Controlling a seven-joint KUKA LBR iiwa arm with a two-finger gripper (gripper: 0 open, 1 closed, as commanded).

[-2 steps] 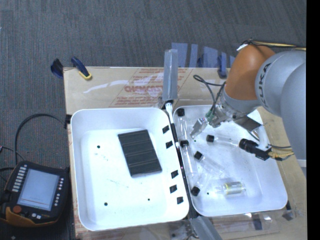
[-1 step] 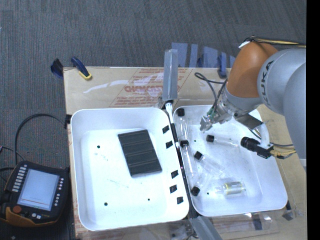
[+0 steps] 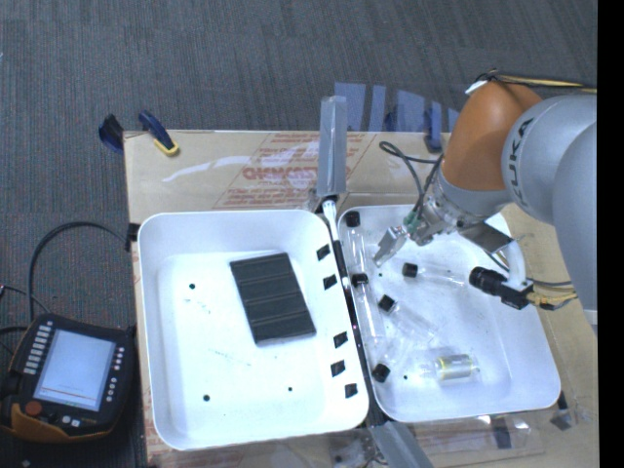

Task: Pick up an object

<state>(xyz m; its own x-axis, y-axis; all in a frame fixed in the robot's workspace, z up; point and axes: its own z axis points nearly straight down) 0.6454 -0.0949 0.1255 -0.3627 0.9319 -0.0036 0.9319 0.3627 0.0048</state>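
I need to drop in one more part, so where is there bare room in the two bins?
The left bin has open floor all around the dark ribbed block, widest along its near edge. The right bin is crowded: clear tubes, a small metal-capped piece and the gripper.

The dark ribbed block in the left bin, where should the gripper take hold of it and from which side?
Judging by its pose, grip the dark ribbed block across its two long edges, coming straight down from above. It lies flat on the floor of the left bin, turned slightly askew, with bare floor all round, so the gripper would likely need to turn to match that angle.
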